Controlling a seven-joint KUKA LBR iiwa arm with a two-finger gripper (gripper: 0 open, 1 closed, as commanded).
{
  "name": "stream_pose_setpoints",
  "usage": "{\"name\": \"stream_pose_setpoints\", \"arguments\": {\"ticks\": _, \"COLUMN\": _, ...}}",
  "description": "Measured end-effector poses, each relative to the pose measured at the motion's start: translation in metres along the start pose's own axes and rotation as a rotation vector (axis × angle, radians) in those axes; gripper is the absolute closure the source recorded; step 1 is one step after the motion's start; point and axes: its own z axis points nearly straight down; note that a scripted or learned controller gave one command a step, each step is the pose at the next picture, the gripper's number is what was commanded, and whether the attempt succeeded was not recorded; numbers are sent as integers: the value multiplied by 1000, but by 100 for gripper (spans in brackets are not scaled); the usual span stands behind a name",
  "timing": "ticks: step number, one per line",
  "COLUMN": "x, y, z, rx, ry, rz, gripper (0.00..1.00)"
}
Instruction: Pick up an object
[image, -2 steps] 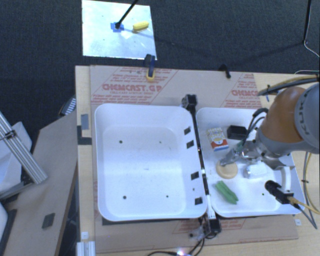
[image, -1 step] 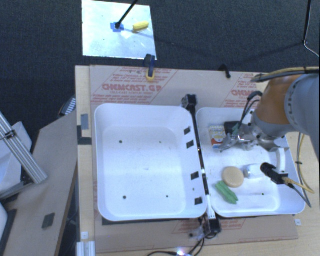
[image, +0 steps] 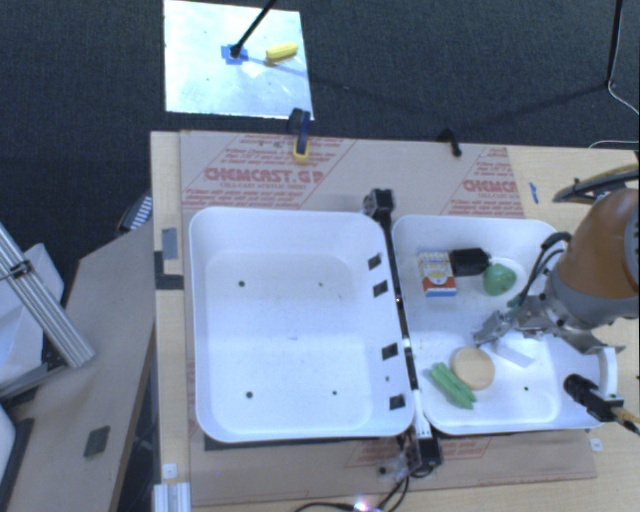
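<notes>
The right bin (image: 540, 408) holds several objects. A small yellow, red and blue box (image: 436, 272) lies at its back left, with a black object (image: 468, 262) and a green round object (image: 500, 278) beside it. Near the front lie a tan round object (image: 474, 368) and a green pod-shaped object (image: 452, 386). A white block (image: 515, 350) sits just right of the tan one. My gripper (image: 505, 327) hangs low in the middle of this bin, directly behind the white block and above the tan object. Nothing shows held in it.
The left bin (image: 215, 240) stands beside the right one, joined by a black-clipped divider (image: 398, 310). The arm (image: 600, 270) comes in over the right bin's right wall. A grey sheet with a yellow item (image: 282, 52) lies behind the bench.
</notes>
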Motion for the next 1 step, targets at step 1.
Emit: {"name": "stream_pose_setpoints", "arguments": {"ticks": 1, "x": 32, "y": -44, "z": -1, "rx": -3, "ry": 1, "rz": -6, "gripper": 0}}
